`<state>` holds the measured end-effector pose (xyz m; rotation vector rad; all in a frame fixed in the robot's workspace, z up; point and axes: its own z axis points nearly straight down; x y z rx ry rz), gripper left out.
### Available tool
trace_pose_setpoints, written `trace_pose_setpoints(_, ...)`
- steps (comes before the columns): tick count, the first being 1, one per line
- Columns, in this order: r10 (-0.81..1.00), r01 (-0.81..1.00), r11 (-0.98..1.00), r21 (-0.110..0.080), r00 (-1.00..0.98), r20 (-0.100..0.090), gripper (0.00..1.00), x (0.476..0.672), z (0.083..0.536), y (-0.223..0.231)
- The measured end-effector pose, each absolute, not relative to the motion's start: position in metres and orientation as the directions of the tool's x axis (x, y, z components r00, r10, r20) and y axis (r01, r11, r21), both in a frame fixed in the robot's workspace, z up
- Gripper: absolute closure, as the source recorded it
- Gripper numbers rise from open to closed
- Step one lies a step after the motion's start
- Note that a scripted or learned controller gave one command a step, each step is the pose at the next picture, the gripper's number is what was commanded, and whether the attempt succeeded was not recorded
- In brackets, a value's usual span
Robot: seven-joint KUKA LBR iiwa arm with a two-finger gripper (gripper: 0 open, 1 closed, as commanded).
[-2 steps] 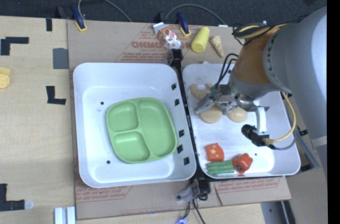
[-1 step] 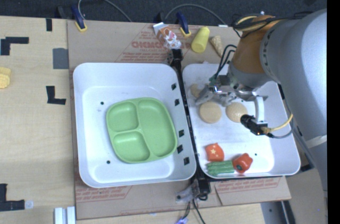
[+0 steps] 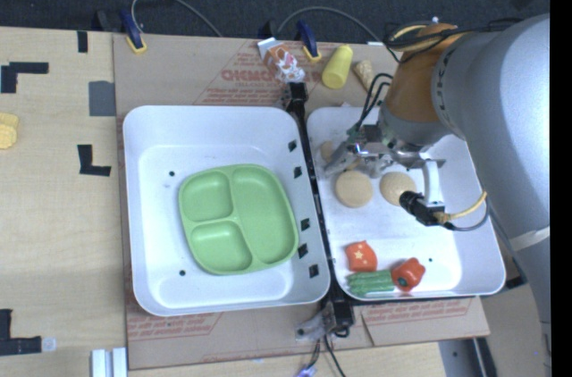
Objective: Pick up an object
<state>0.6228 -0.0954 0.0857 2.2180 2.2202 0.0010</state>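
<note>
My gripper [image 3: 359,150] is low in the right bin [image 3: 474,268], at its far left part, under the grey arm with the orange band. Just in front of it lie two tan round pieces, one [image 3: 353,188] directly below the gripper and another [image 3: 394,186] to its right. A smaller tan piece [image 3: 328,152] peeks out at the gripper's left side. Near the bin's front edge lie a red piece [image 3: 361,255], a red pepper-like piece [image 3: 408,273] and a green pod [image 3: 370,282]. Nothing can be seen held in the gripper.
The left bin [image 3: 147,152] holds a green divided plate [image 3: 237,219]. Behind the bins, on the cardboard, lie a yellow object [image 3: 337,67], a tan stick [image 3: 363,72] and a small packet [image 3: 281,59]. A black cable [image 3: 429,214] loops at the wrist over the right bin.
</note>
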Motion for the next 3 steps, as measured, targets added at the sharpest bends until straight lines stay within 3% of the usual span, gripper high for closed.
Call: trace_pose_setpoints(3,1.0,1.0,0.002,0.0,-0.002,0.0,0.0,0.667,0.085,-0.102)
